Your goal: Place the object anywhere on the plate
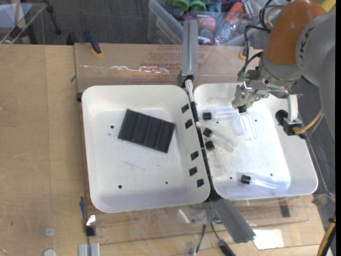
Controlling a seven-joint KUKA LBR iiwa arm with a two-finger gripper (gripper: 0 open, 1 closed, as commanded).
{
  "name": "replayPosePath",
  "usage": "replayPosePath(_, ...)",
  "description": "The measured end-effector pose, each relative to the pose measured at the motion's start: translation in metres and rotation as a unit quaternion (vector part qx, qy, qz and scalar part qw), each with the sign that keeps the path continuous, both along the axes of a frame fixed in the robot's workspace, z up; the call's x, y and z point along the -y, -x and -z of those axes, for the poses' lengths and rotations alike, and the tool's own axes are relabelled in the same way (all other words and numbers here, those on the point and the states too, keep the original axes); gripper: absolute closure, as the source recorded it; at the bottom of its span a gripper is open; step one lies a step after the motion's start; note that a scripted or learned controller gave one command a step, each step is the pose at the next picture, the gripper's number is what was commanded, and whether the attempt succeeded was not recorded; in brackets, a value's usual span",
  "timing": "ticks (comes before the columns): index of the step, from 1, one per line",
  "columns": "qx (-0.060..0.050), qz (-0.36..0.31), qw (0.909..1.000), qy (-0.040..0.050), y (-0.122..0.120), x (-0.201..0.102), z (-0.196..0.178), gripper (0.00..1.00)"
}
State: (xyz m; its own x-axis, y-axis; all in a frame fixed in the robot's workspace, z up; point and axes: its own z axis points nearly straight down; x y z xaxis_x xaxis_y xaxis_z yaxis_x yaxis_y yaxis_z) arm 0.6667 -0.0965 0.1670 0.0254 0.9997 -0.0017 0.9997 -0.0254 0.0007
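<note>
Hand near right bin's rear edge

No legible text; faint reddish print on cardboard unreadable.

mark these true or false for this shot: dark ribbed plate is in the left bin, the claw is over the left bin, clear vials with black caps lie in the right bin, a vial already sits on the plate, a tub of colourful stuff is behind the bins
1. The dark ribbed plate lies in the left bin. True.
2. The claw is over the left bin. False: it is over the right bin, near its back.
3. Clear vials with black caps lie in the right bin. True, for example one near the front.
4. A vial already sits on the plate. False: the plate's top is bare.
5. A tub of colourful items stands behind the bins. True.
</note>
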Motion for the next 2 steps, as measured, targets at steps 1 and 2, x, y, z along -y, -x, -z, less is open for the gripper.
replayPosePath(1, -0.001, 0.023, 0.9997, -0.0010, 0.014, 0.033, -0.006, 1.00)
replayPosePath(2, 0.000, 0.097, 0.9953, -0.0004, 0.109, 0.075, -0.132, 1.00)
